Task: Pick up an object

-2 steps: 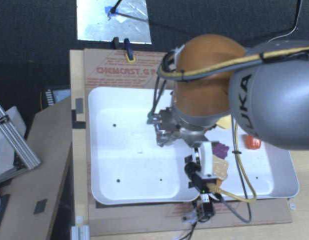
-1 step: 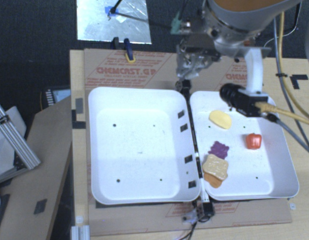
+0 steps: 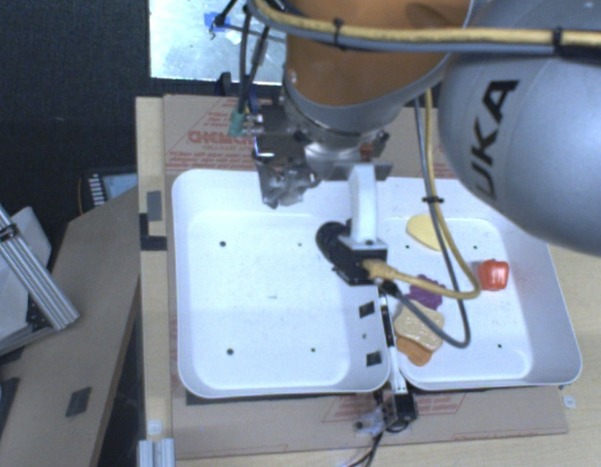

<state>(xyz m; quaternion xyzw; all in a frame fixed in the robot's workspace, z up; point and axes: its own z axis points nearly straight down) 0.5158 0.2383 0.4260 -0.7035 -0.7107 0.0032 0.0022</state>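
In the camera view, the grey arm [image 3: 534,115] came in from the right and upper edge, its orange band [image 3: 378,27] large in the foreground near the top. Below the band, the gripper [image 3: 279,195] pointed down over the far rim of the left-hand bin [image 3: 252,300], near that bin's far right corner. From this angle it could not be made out whether the gripper was spread or closed. The bare white floor of the left-hand bin showed a few small dark dots. The things available for picking all lay in the right-hand bin [image 3: 514,339], well apart from the gripper. A flat yellow piece [image 3: 427,230] lay toward the far side. A red piece [image 3: 492,275] lay near the bin's middle right, with a small purple piece [image 3: 427,292] to its left. A tan and orange piece [image 3: 417,334] lay just beside the purple one, nearer the front rim and close to the wall shared by the two bins. Both bins rested side by side on a sheet of cardboard [image 3: 198,139] with red print, and this sheet lay on the pale wooden worktop [image 3: 96,290].
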